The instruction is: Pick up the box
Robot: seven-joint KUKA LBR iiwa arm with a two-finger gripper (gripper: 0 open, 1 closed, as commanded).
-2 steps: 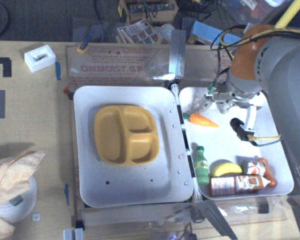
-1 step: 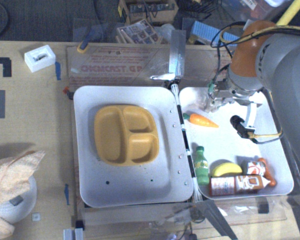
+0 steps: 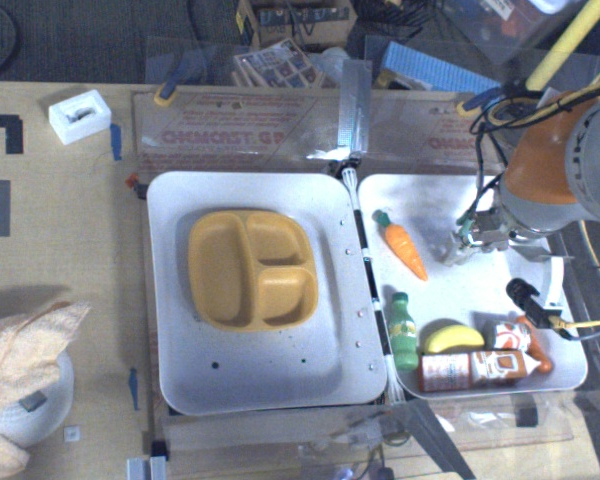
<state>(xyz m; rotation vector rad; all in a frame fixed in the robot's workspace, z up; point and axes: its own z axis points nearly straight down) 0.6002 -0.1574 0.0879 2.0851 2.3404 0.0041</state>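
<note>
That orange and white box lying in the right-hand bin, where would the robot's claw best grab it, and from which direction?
Probably from straight above, fingers closing across the short width of the box near its middle. It lies flat on its long side along the bin's near wall, with the banana against its far edge and the green bottle by its left end, so side approaches look crowded.

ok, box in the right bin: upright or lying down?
Lying down. The box rests lengthwise along the right bin's front edge, printed face up, beside the banana.
</note>
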